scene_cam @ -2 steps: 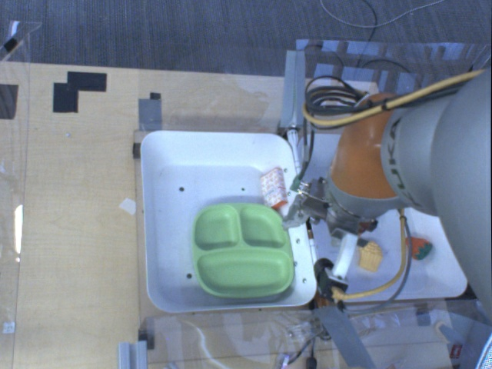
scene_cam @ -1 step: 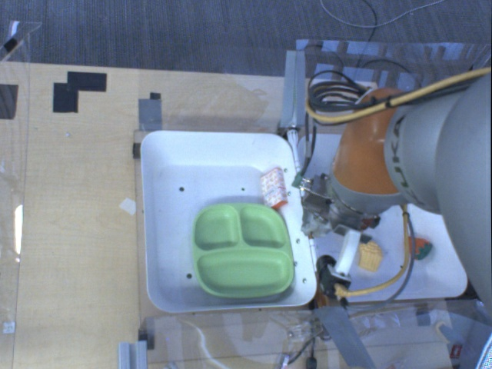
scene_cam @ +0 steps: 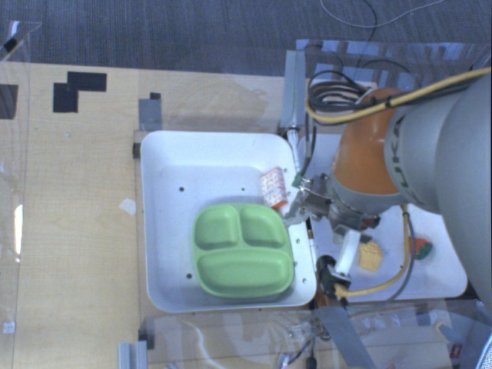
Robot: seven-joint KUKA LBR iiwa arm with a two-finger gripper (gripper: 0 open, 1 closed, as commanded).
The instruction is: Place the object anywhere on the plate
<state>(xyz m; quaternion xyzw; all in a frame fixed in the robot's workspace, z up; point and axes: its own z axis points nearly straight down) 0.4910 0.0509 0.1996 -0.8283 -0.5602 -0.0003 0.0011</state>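
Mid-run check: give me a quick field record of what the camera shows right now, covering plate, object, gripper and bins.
plate: green divided plate in the left bin, nothing on it
object: small red-and-white packet at the plate's upper right edge, by the bin's right wall
gripper: gripper right beside the packet; grip cannot be judged
right bin: yellow item and orange-green item under the arm
task: not yet done

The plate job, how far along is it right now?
Done: nothing lies on the green plate yet. In hand: the gripper is at the small red-and-white packet just past the plate's far right corner; a hold can't be confirmed. Left: setting an object on the plate.
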